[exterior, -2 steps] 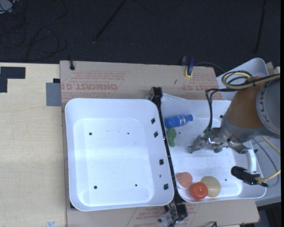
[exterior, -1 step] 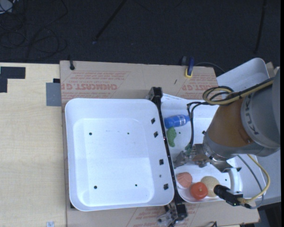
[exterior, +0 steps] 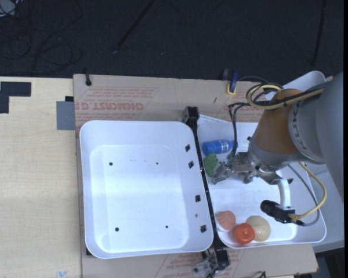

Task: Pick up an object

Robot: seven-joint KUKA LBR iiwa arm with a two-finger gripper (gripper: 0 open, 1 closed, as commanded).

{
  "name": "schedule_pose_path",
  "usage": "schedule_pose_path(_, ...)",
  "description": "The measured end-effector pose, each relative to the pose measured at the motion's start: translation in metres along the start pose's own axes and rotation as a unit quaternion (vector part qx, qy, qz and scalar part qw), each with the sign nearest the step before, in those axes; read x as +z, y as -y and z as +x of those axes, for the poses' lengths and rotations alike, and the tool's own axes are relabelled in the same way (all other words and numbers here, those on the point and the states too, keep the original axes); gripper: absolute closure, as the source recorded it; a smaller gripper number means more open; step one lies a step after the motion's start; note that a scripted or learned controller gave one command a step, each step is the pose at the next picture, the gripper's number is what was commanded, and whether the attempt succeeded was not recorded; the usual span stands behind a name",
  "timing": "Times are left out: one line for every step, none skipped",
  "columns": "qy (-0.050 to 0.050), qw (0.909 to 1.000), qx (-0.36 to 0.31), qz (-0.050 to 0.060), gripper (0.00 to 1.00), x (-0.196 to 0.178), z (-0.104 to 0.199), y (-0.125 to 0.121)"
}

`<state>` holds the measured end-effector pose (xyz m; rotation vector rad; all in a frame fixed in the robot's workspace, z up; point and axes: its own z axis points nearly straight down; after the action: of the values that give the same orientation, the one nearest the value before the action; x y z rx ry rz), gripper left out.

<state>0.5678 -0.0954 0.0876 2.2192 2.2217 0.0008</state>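
Grey arm (exterior: 313, 120) with its orange band reaches in from the right and bends down into the right white bin (exterior: 313, 236), its gripper (exterior: 220, 171) low by that bin's left wall. Whether it has closed cannot be told; it sits at a green object (exterior: 210, 163) just below a blue bottle (exterior: 216, 147). Near the front wall lie a pink piece (exterior: 225, 219), a red ball (exterior: 243, 233) and a cream ball (exterior: 259, 227), close together
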Motion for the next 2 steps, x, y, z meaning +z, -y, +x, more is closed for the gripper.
schedule_pose_path(0.001, 1.0000, 0.001, -0.002, 0.00, -0.132, -0.018, -0.003)
schedule_pose_path(0.001, 1.0000, 0.005, 0.003, 0.00, -0.099, -0.122, 0.031)
